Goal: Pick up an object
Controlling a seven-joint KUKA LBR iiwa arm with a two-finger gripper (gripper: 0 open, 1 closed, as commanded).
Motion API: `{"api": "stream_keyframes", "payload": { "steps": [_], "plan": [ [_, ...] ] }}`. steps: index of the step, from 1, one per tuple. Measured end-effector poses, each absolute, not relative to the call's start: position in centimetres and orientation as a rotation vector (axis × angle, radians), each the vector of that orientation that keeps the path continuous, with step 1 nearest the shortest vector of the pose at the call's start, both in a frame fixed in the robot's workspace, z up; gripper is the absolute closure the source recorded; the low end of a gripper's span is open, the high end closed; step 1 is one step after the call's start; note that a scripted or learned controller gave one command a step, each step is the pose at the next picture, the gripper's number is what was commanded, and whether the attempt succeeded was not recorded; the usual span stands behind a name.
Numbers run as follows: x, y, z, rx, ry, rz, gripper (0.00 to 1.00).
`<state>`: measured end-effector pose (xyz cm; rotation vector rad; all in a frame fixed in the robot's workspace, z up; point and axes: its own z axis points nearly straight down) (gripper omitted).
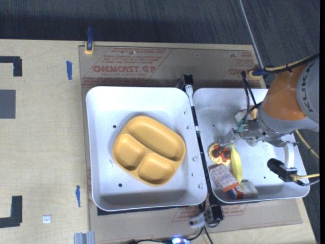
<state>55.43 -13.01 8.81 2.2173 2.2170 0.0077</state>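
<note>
The right bin (pixel 254 103) holds a small cluster at its front left. A yellow banana (pixel 235 162) stands upright in the view. Beside it, on the left, is a small red and orange item (pixel 219 152). A white and red packet (pixel 221 176) lies in front of them, with a small red and white box (pixel 244 189) at the bin's front wall. My gripper (pixel 242 127) hangs over the middle of the right bin, just behind and right of the banana's top. Nothing is visibly held in it.
The left bin (pixel 101 105) holds a large yellow divided tray (pixel 148 149) with three compartments. A black bar (pixel 195 131) runs between the two bins. The arm's orange band (pixel 284 98) covers the right bin's far right side.
</note>
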Motion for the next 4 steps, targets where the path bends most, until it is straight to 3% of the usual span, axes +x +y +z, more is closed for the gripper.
{"api": "stream_keyframes", "payload": {
  "steps": [1, 2, 3, 4],
  "plan": [
    [50.2, -9.7, 8.8, 2.218, 2.215, 0.007, 0.0],
    [50.4, -9.7, 9.8, 2.215, 2.212, 0.014, 1.0],
    [50.4, -9.7, 9.8, 2.215, 2.212, 0.014, 0.0],
    [50.5, -9.7, 10.9, 2.212, 2.21, 0.017, 1.0]
  ]
}}
